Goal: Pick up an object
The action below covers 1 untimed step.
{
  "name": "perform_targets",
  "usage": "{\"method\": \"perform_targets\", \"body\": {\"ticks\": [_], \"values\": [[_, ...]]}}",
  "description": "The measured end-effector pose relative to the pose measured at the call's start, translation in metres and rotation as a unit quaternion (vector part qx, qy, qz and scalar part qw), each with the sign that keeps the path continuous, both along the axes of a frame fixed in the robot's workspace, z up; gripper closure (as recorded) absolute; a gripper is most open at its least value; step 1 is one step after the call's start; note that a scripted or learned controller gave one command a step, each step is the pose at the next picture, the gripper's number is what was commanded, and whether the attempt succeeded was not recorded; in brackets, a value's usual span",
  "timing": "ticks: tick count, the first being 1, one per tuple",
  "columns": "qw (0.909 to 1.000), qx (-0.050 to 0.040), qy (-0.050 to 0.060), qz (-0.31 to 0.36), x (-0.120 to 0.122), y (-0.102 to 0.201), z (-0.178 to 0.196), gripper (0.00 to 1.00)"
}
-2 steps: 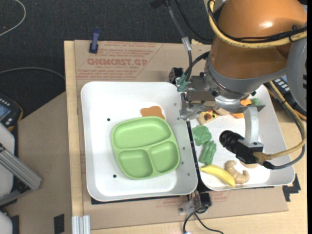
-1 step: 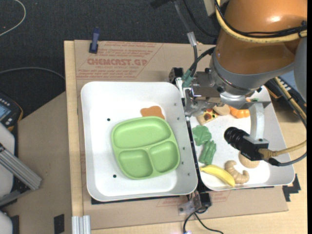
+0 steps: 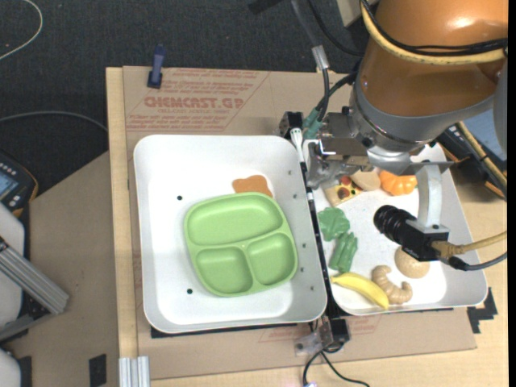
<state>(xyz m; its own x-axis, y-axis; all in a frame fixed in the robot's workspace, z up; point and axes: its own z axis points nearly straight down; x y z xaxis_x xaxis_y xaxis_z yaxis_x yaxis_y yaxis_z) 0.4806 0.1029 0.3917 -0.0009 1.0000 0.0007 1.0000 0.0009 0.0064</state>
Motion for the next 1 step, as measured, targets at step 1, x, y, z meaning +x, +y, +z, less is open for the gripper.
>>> {"method": "perform_targets", "body": {"ticks": [1], "values": [[1.0000, -0.0001, -0.001, 0.000, 0.0005, 0.0003, 0.0101, 1.00]]}}
